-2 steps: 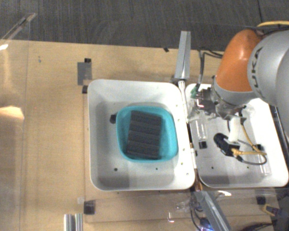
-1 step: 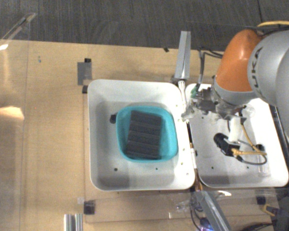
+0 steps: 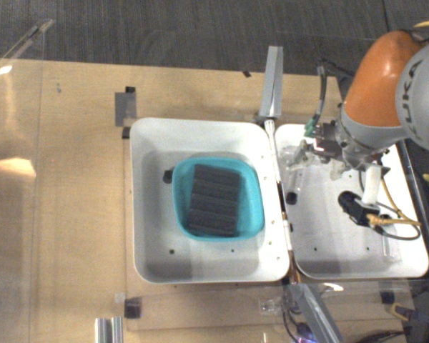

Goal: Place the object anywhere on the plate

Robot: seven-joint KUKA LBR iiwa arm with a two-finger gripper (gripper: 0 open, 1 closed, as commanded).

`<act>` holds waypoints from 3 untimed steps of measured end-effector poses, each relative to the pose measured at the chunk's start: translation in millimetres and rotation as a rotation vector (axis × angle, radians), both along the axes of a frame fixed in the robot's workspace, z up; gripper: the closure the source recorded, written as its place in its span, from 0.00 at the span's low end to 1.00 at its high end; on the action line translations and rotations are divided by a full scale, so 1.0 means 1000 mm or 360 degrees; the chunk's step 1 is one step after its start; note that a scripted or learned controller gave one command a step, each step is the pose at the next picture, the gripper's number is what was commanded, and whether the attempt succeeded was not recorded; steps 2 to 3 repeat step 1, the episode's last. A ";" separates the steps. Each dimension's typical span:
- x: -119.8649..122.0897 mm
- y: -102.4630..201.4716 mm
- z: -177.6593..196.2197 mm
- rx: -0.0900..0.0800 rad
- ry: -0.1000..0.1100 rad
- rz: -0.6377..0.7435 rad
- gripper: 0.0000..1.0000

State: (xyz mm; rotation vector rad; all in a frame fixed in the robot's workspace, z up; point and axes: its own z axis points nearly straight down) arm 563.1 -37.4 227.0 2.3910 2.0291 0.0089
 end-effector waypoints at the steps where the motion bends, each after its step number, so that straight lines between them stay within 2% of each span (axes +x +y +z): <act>1: -0.056 -0.003 0.059 0.0001 0.0000 -0.0103 0.00; 3: -0.056 -0.003 0.059 0.0001 0.0000 -0.0103 0.00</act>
